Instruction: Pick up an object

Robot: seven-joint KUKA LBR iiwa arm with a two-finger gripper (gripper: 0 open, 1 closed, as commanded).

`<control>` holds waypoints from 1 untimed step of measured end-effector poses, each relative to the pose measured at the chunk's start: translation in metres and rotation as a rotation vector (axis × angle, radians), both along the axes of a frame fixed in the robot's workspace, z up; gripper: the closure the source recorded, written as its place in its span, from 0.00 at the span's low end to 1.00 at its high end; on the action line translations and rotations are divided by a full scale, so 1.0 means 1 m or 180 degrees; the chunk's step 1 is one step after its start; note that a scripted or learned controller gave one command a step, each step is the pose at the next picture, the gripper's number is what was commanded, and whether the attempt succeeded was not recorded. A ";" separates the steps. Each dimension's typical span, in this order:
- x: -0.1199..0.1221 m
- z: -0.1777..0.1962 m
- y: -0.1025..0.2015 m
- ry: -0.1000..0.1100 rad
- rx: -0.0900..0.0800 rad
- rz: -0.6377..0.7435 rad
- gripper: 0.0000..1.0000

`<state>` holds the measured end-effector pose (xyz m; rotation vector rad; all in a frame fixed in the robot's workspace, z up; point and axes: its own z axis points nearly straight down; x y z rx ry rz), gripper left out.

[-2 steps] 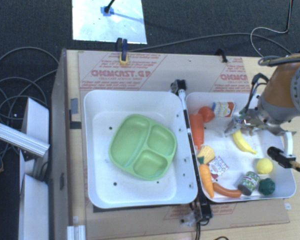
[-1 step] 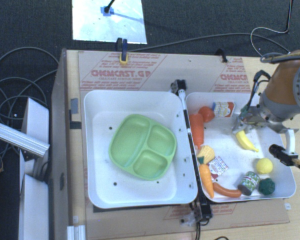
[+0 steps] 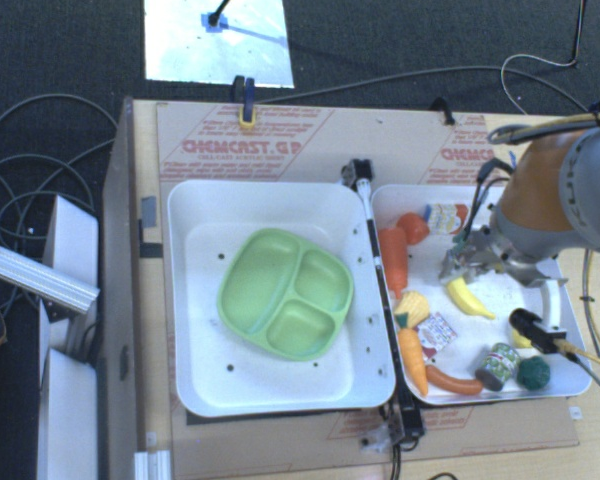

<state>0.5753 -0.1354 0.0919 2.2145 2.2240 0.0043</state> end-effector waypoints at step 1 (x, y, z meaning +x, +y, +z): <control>-0.005 0.113 0.070 0.0002 0.0001 0.0000 1.00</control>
